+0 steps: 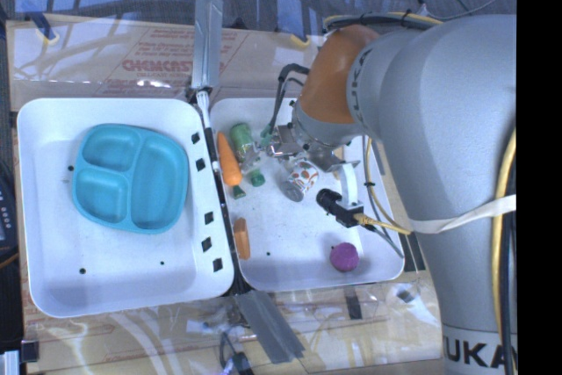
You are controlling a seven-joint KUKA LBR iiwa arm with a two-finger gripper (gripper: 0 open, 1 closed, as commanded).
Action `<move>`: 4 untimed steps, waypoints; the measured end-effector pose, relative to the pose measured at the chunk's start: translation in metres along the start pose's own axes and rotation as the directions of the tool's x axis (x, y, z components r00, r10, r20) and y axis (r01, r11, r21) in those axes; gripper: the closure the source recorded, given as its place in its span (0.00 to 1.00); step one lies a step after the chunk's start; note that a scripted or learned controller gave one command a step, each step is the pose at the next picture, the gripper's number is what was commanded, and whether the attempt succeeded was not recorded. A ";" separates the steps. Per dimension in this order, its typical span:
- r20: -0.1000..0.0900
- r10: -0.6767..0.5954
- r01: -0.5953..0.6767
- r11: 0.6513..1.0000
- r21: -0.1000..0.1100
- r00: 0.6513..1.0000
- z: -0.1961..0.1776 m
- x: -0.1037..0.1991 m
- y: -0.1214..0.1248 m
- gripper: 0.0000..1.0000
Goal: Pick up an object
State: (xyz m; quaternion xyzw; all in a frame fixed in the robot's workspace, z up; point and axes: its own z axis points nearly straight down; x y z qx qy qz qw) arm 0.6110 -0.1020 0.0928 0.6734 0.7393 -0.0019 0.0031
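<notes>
- The arm is a thick, smooth, rounded grey casing with a soft sheen.
- An orange band rings it above the wrist.
- Black cables loop over the top of the orange band.
- A yellow cable and a pale strap cross the grey body.
- White letters "UKA" show on a darker panel near the arm's base.

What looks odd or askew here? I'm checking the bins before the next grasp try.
The small cup in the right bin lies tipped on its side rather than upright. One orange piece rests against the divider. Nothing looks spilled or broken.
</notes>
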 end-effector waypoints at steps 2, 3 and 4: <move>-0.010 -0.142 0.142 0.990 0.003 0.990 0.003 -0.076 -0.042 0.00; -0.011 -0.144 0.144 0.990 0.003 0.990 -0.005 -0.076 -0.040 1.00; -0.008 -0.024 0.024 1.000 0.003 1.000 -0.127 -0.034 -0.020 1.00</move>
